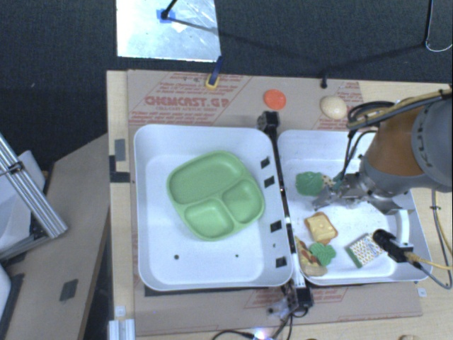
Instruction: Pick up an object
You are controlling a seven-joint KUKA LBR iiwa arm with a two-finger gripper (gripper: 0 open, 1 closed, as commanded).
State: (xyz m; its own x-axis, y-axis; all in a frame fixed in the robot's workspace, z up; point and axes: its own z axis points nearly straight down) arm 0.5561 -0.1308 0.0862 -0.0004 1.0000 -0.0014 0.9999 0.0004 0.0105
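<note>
Dark floor surrounds the bench [177, 98], whose left bin [152, 261] holds a green divided tray [214, 195], while in the right bin [333, 144] the gripper [330, 192], its grip impossible to judge, hovers beside a green toy [308, 183] above a yellow cracker [320, 227].

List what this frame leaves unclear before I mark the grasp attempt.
- Pincer, camera view: too small and blurred against the right bin to tell whether anything sits between its tips; the green toy lies right beside it.
- Arm: cut off by the right edge.
- Heap at the bin's near-left corner: items overlap, so their shapes are unclear.
- Patterned block: print too small to read.
</note>
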